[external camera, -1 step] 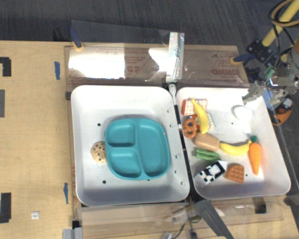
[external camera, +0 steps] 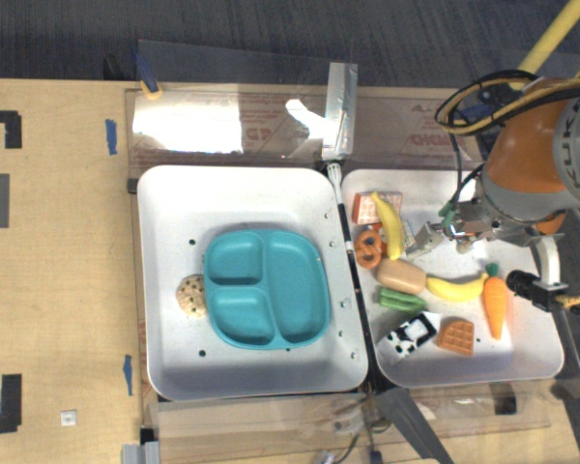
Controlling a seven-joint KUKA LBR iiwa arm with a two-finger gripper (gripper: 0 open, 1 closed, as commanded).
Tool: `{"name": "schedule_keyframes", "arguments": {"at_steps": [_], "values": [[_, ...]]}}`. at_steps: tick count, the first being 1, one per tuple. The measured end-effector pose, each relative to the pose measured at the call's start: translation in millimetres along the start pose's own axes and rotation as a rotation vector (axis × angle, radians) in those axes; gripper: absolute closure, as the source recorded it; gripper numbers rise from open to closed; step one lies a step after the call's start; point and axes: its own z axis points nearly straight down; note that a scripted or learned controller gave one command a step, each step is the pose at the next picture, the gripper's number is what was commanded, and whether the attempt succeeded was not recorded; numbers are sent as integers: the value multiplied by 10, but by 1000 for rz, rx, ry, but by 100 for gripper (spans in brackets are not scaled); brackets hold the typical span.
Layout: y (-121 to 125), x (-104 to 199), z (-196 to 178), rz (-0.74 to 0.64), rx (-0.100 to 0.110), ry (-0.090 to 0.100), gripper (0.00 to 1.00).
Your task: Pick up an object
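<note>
Camera view: the gripper (external camera: pixel 427 238) hovers, fingers apart and holding nothing, over the right bin (external camera: pixel 541 361) — two bananas (external camera: pixel 391 226), one carrot (external camera: pixel 496 304), one waffle (external camera: pixel 455 337) — while the left bin (external camera: pixel 164 201) holds one teal tray (external camera: pixel 267 287) and one cookie (external camera: pixel 191 294).
</note>
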Motion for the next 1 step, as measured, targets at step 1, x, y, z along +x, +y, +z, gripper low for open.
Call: {"name": "schedule_keyframes", "arguments": {"at_steps": [1], "values": [[-249, 225, 217, -98, -36, -13, 0]]}}
